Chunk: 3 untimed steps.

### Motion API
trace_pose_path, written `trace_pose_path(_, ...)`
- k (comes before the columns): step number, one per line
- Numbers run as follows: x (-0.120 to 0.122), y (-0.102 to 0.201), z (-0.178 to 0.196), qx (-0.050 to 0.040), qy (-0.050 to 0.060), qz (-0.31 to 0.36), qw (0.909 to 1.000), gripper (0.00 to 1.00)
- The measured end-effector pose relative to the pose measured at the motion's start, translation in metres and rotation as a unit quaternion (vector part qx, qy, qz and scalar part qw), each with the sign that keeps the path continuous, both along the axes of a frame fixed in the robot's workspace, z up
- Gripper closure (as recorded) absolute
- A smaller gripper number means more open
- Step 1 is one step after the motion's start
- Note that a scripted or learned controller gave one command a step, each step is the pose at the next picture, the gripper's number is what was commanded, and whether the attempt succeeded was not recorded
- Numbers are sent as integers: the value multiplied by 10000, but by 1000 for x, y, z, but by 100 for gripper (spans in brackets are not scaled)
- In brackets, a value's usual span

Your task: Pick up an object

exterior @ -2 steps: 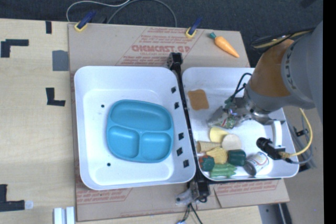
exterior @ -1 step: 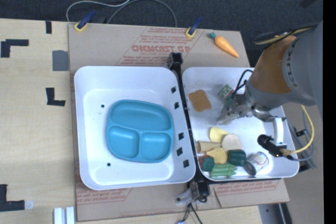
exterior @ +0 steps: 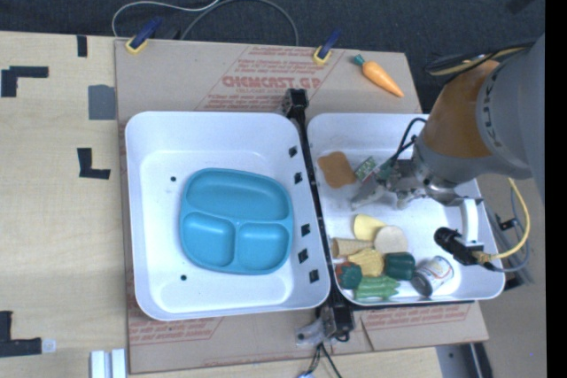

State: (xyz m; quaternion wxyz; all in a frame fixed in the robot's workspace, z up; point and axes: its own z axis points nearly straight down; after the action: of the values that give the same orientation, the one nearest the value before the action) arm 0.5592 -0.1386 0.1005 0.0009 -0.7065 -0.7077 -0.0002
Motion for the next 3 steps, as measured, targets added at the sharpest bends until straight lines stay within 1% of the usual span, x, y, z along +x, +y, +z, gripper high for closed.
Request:
trace_pose_path(1, 51, 75, 90, 1, -60, 44, 10000, 0)
trace_pose_path(2, 63, 36, 5, -23, -4, -13, 10000, 0)
trace_pose_path(3, -6, 28, -14, -20, -35, -15, 10000, 0)
